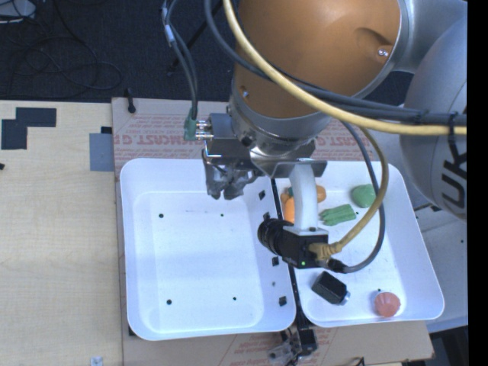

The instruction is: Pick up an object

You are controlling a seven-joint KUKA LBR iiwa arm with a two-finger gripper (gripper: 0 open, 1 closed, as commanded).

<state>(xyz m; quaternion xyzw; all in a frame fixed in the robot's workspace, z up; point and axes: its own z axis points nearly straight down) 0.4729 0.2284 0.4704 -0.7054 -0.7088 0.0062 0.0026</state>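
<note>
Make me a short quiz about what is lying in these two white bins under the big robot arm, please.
1. True or false: the small black box-shaped object lies in the left white bin.
2. Which lies nearest the right white bin's front corner?
A. the round reddish ball
B. the pale green rounded lump
C. the flat green ridged piece
3. Fill in: the orange object is partly hidden behind the arm's ____ part.

Key: 1 false; 2 A; 3 white.
</note>
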